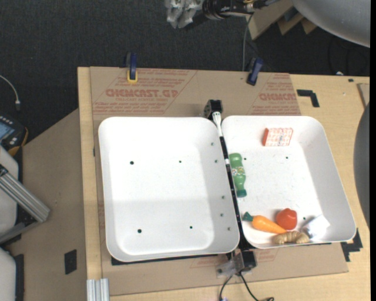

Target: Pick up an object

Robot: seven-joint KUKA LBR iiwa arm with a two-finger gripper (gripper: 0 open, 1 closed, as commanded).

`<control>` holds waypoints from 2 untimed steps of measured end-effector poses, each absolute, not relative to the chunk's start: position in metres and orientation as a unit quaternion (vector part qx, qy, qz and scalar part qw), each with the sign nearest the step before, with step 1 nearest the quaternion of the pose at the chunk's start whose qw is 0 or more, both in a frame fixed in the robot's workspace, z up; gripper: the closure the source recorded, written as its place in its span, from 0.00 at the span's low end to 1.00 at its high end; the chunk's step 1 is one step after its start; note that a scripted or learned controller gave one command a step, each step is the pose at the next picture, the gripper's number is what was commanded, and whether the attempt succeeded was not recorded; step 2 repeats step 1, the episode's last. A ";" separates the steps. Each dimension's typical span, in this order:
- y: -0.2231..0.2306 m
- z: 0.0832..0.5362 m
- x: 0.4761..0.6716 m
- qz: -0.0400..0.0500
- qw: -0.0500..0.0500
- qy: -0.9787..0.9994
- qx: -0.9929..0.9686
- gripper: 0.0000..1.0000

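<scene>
I see the worktop (176, 82), a brown board, carrying two white bins side by side. The left bin (164, 188) has plenty of bare floor. The right bin (305, 176) holds everything: a green bottle (237, 174) lying against its left wall, long axis running along that wall, cap end toward the far side, I think. A pink-and-white box (277, 137) sits near the far edge, well apart. Crowded by the near rim lie an orange carrot (265, 223), pointing left, a red tomato (286, 218), and a tan ginger-like root (291, 237). The arm (335, 17) is at the top right corner; the tool's state I cannot tell.
</scene>
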State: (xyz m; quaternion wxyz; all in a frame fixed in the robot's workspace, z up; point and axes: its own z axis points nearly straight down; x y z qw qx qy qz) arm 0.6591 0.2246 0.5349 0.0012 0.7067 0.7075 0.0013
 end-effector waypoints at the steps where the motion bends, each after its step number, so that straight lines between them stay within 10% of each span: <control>1: 0.225 0.535 0.666 0.001 0.001 0.707 0.707 1.00; 2: 0.225 0.535 0.666 0.001 0.001 0.707 0.707 1.00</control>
